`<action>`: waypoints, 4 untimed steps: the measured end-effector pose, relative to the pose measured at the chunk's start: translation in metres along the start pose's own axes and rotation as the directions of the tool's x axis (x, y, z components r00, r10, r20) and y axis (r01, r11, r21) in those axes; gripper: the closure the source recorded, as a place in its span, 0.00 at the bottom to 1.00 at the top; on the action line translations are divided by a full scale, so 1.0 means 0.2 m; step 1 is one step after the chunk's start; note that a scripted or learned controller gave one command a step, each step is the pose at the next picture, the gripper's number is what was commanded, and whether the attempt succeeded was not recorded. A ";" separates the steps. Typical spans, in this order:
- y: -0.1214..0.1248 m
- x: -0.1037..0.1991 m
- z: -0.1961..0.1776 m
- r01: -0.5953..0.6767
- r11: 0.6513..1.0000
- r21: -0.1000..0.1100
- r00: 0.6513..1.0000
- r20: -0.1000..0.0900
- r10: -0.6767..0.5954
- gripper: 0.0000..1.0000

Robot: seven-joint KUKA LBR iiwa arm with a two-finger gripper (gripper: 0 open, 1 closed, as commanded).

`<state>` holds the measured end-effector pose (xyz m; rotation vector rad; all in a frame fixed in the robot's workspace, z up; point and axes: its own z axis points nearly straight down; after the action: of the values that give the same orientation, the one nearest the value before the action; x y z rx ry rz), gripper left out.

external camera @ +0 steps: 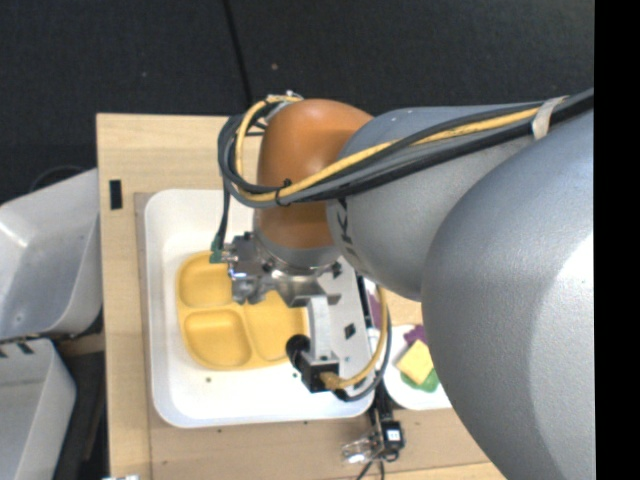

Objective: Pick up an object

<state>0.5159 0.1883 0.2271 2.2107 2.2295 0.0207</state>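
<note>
The grey arm (pixel 480 258) is reaching over the bench (pixel 120 298), covering most of the right bin (pixel 403 399). In the left bin (pixel 160 298) a yellow tray (pixel 215 333) is lying clear of the walls, leaving most room along the upper edge. The hand (pixel 272 286) is sitting over the tray's right part; how wide it is cannot be told. A yellow block (pixel 418 366) is peeking out in the right bin.

Grey arm (pixel 500 258) with orange band (pixel 300 158), black and yellow cables (pixel 400 152).
</note>
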 end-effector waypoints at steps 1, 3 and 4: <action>0.25 -0.31 0.63 -0.013 1.000 0.011 1.000 0.006 0.012 1.00; 0.88 -0.17 -0.41 0.001 1.000 -0.004 1.000 0.003 -0.001 1.00; 0.87 0.12 -0.09 -0.002 1.000 0.011 1.000 0.007 0.002 1.00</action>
<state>0.6889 0.2145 0.2466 2.2153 2.2290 0.0010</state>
